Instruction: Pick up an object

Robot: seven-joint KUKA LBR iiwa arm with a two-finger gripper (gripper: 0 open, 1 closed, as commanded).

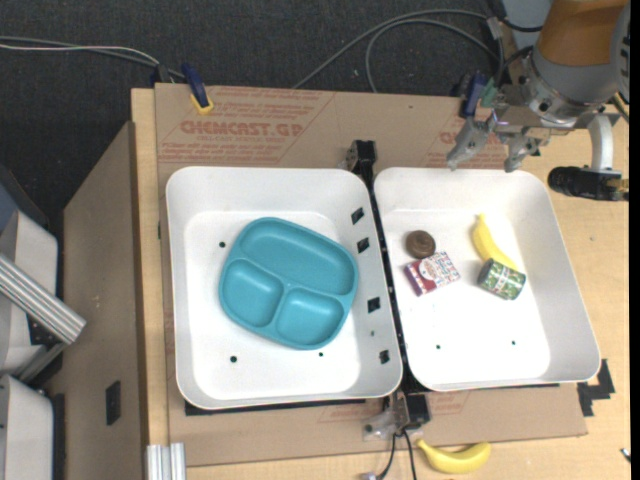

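The right bin holds a yellow banana, a green can lying on its side, a small pink-and-white carton and a brown round disc. My gripper hangs above the far rim of the right bin, well behind these objects. Its two grey fingers stand apart, open, with nothing between them.
The left bin holds a blue divided plate. A black clamp sits between the bins at the far edge. Another banana lies off the bench front. Cables run over the dark floor behind the cardboard base.
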